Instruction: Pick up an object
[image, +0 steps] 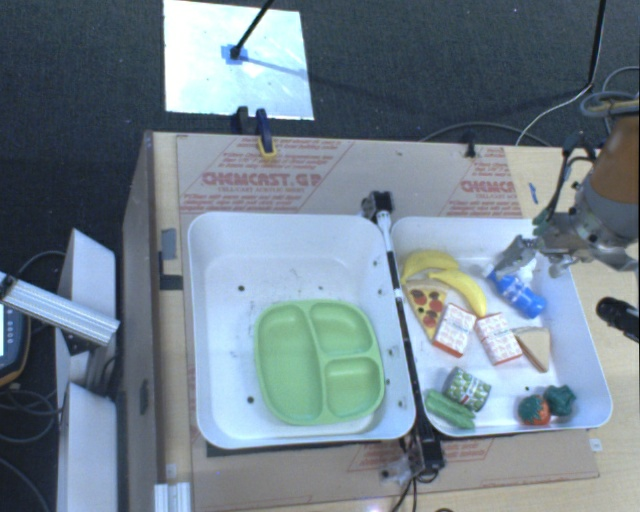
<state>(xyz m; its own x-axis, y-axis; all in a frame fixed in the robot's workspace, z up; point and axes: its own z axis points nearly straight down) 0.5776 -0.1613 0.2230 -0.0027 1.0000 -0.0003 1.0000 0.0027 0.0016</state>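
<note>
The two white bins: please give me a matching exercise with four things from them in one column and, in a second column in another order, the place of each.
Things:
1. green divided plate
2. banana
3. blue bottle
4. pizza slice toy

Places:
A. right bin, just below the banana
B. left bin, lower middle
C. right bin, close under the end effector
D. right bin, far left corner by the divider

Pairs: 1-B, 2-D, 3-C, 4-A
</note>
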